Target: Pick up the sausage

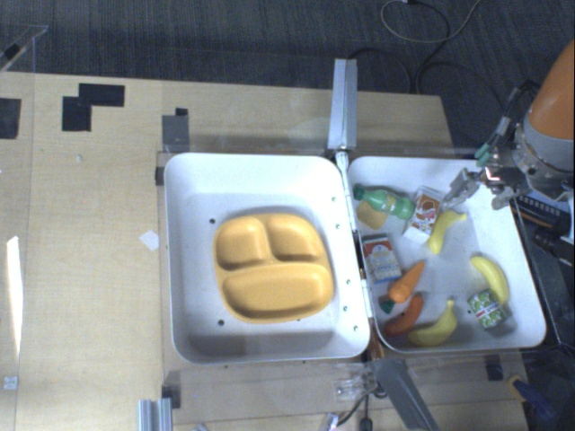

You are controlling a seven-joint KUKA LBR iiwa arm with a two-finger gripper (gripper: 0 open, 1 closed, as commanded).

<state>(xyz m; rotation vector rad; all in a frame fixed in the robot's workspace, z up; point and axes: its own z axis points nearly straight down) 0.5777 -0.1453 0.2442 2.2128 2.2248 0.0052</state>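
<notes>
One sausage [405,314] lies against the right bin's [530,323] near-left edge.

Left bin [180,241] holds a yellow divided tray [272,265]. Right bin [530,317] holds 3 bananas [444,229] [490,277] [437,329], a carrot [407,281], a green bottle [384,204], a small carton [381,260], a can [486,310].

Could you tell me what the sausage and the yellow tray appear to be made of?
The sausage looks like moulded toy plastic: smooth, evenly red-brown, slightly glossy. The yellow tray seems hard plastic too, matte, with rounded moulded compartments. Neither is certain from this view.
</notes>
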